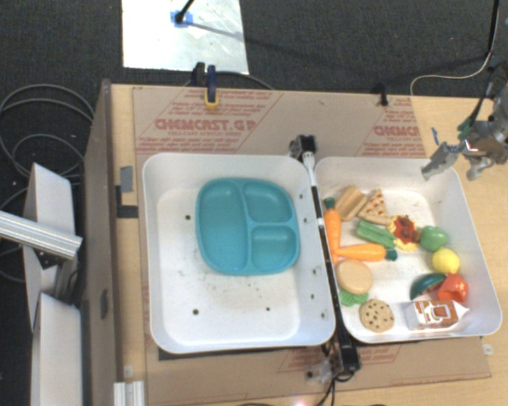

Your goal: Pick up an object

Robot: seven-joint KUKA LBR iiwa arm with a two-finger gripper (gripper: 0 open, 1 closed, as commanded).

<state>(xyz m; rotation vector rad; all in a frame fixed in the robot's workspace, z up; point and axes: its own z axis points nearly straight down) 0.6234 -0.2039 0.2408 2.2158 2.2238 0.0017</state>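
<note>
Gripper: gripper (459,161) at 3 o'clock of the scene, hanging over the top right rim of the right bin (478,242); two grey fingers (436,161) splayed apart, released, gripping nothing.
Arm: comes in from the right edge, only the wrist end visible.
Task things: toy food, all in the right bin, piled toward its middle and 5 o'clock corner.
Left bin: left bin (173,252) holds one teal divided plate (247,227), three compartments, nothing on it.
Carrots: two; one carrot (332,229) upright along the bin's 9 o'clock wall, second carrot (361,251) lying flat, touching the first at its tip.
Bread: one bread roll (349,200) at 11 o'clock, just beside one pizza slice (375,207).
Rounds: one bun (354,276), one cookie (376,315) at 7 o'clock.
Fruit and veg: one green ball (433,238), one lemon (445,261), one tomato (454,288), one green pepper strip (377,234).
Carton: one small carton (434,314) at 5 o'clock, touching the tomato.
Unclear: red-yellow piece (405,227) in the middle, can't tell what it is.
In the way: items packed touching each other; bin rim sits between the gripper and the pile.
Around: cardboard sheet (237,117) under both bins; white sheet (184,22) at 12 o'clock; cables (34,134) at 9 o'clock.
</note>
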